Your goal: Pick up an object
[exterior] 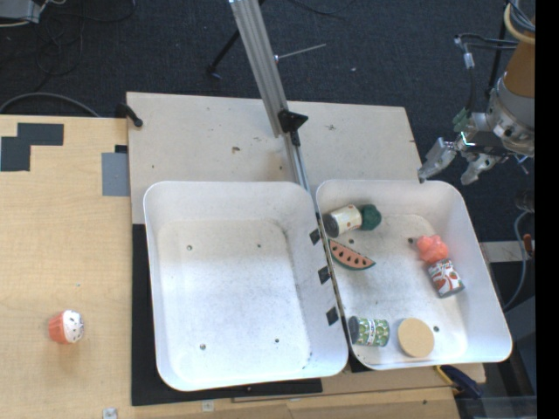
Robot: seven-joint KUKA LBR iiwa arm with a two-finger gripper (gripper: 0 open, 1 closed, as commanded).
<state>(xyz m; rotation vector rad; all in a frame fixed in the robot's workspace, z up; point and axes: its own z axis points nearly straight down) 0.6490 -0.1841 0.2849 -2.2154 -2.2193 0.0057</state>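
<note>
Right bin holds five items: cup-and-ball toy, watermelon slice, red bottle lying lengthwise along its right wall, green can, tan disc. Gripper fingers spread, empty, above the bin's far-right corner.

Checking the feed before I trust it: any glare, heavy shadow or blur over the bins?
Camera view: light is even and soft, no hard shadows; the left bin and right bin are bright white but their speckles still read; the watermelon slice and round wooden disc are fairly sharp; the gripper is slightly soft against the dark floor.
</note>
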